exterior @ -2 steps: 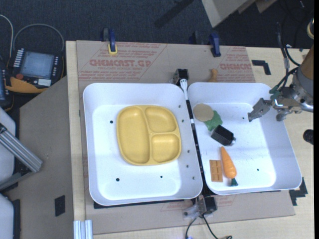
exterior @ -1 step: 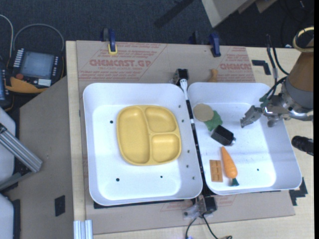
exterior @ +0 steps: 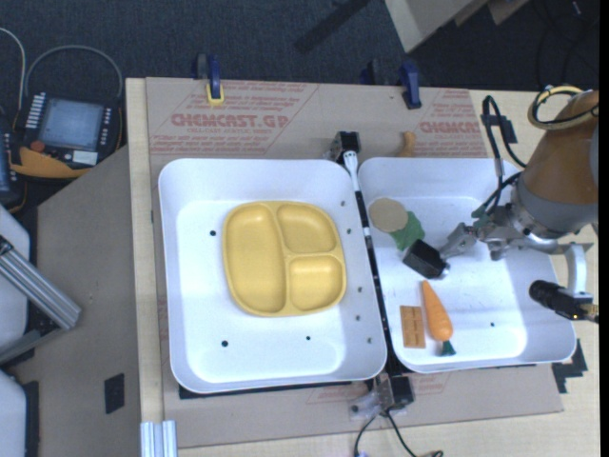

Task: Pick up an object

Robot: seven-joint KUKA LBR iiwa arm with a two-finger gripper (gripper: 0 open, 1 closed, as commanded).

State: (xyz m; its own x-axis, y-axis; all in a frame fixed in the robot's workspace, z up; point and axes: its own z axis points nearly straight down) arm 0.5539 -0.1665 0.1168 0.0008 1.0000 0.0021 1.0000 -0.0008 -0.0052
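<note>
Orange plastic carrot [exterior: 437, 314], lying loose near the front of the right white bin [exterior: 495, 341], our likeliest pick. Two-finger gripper [exterior: 425, 258] low just behind it (whether spread or pressed together, we cannot tell). Yellow divided plate [exterior: 284, 255] centred in the left bin.

I am seeing the arm [exterior: 561, 174] running off the right edge, so its upper links are being cut away. The gripper [exterior: 430, 258] is showing as a dark blur, and I am failing to make out its fingers. The green object [exterior: 411, 230] is lying partly under a tan disc [exterior: 387, 214]
</note>
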